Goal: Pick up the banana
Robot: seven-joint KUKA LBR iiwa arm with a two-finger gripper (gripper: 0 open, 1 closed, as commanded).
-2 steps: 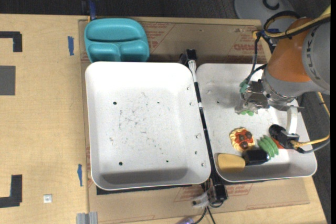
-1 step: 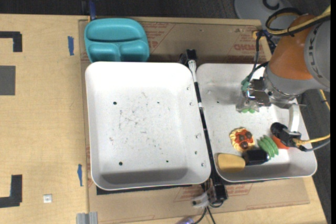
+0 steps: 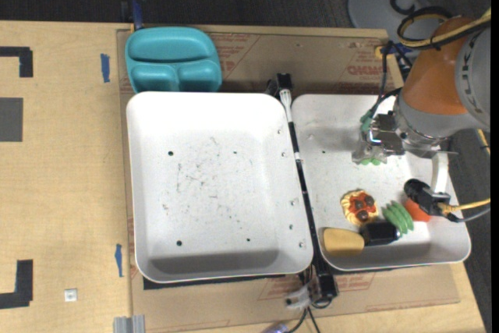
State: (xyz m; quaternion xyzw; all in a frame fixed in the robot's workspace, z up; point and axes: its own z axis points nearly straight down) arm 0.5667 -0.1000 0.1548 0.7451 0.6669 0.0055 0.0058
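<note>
So far nothing of the pick is done, judging from how things lie. The banana, which I take to be the pale yellow, blunt-ended piece, lies flat on the floor of the right bin, in the corner where the front edge meets the wall shared with the left bin. A black thing lies just beside its right end, seemingly touching it.

The end effector hangs over the rear half of the right bin, toward the right wall and well apart from the banana. How far open it is I cannot tell at this slant. A small green bit shows at its lower end. Whether that is part of the tool or a loose item I cannot tell either. It does not have the banana.

Other contents, along the front of the right bin:
- a round yellow-and-red thing, just behind the banana
- a green thing, right of the round one
- an orange thing, touching the green one

Left to do, in my judgement, is the whole sequence:
- travel toward the front-left corner
- descend over the banana
- close on it
- lift it

Risks: the bin walls leave little room on two sides of the banana. The black neighbour may get caught in the grasp.
</note>
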